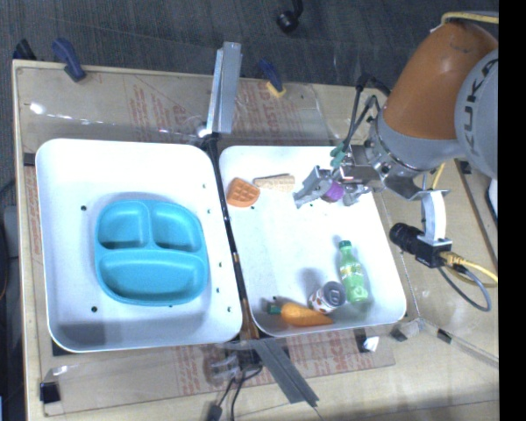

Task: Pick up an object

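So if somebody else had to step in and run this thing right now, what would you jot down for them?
Gripper: over the upper part of the right bin, by something purple; a grasp can't be confirmed.
Right bin: orange piece and pale stick near the top, green bottle, small can and carrot near the bottom.
Left bin: blue divided plate.
Done: no pick confirmed.
Left: grasp one object and lift it.

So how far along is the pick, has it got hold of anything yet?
Nothing looks lifted yet. The gripper sits low over the right bin, a purple thing at it, grip unclear. The green bottle, can, carrot, orange piece and beige stick lie in the bin. Grasping and lifting remain.
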Controlling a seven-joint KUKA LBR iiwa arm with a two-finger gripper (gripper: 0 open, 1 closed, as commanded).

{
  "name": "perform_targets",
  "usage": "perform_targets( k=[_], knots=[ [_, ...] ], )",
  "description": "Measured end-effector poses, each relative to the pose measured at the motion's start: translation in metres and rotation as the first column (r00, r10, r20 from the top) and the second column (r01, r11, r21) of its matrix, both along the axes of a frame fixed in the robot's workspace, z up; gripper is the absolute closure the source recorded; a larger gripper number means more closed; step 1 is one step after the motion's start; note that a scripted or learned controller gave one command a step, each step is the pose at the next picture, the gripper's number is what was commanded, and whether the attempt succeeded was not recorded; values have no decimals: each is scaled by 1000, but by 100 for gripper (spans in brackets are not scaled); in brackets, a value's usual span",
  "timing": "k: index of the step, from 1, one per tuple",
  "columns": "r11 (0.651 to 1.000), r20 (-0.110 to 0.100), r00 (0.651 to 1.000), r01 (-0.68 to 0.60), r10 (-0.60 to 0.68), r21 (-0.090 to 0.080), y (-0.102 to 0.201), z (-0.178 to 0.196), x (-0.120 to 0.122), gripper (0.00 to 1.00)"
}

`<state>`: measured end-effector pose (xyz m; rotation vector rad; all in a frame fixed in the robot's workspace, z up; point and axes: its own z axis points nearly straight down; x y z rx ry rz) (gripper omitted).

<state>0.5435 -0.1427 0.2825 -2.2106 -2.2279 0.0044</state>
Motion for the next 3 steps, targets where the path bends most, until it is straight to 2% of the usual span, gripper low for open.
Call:
perform_targets(
  k=[1,2,3],
  knots=[
    [1000,-1,1000,2,-2,0,-63,-54,-62,0],
    [1000,1,1000,0,0,1,-67,-147,-67,0],
    [1000,3,1000,-1,1,1,-67,-190,-53,0]
  ],
)
